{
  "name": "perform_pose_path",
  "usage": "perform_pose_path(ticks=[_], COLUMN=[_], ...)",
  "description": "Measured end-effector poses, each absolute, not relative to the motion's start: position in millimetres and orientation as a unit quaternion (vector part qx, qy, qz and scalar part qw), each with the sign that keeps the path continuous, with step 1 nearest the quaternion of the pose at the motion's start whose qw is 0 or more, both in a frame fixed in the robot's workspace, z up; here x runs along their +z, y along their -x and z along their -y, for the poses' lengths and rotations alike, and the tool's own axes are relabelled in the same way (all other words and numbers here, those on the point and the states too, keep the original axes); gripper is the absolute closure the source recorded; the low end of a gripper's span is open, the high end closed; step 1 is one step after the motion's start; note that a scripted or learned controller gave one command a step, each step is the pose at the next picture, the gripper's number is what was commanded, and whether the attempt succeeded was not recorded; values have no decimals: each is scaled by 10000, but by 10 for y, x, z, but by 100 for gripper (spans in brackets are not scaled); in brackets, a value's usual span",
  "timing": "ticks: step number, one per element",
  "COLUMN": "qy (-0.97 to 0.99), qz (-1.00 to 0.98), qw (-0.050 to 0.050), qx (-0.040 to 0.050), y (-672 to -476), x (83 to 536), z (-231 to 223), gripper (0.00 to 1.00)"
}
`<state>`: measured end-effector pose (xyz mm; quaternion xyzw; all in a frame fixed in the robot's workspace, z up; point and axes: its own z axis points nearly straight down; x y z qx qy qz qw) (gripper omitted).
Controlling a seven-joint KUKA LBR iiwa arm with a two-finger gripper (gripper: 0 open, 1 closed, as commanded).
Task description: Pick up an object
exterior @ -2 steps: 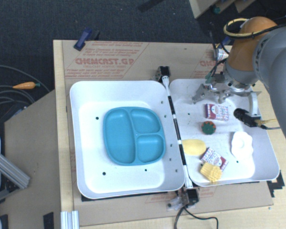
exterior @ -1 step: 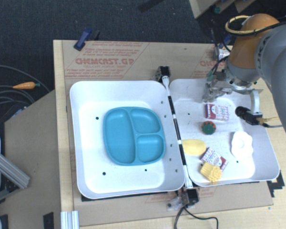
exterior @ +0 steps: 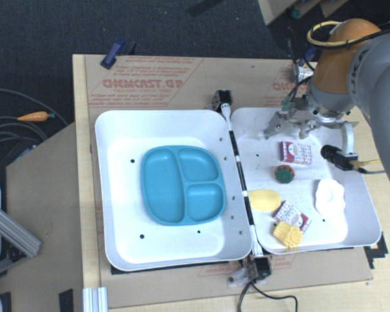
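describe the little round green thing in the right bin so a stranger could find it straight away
Look at the right-hand shallow white bin, the one without the blue divided plate. Near its middle, just below the small red and white packet and above the pale yellow oval piece, sits the small round dark green object. It is the only green item there, with a reddish spot on top.
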<state>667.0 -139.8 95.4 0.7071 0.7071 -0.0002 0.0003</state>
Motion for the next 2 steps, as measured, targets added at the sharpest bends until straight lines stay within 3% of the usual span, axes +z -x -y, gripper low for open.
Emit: perform_pose_path(ticks=[1,2], qy=[-7072,-7071], qz=[-7070,-7072], qw=[-8,5], qx=[-9,-1], y=[-6662,-6672], x=[846,958], z=[1418,1415], gripper=[0,100])
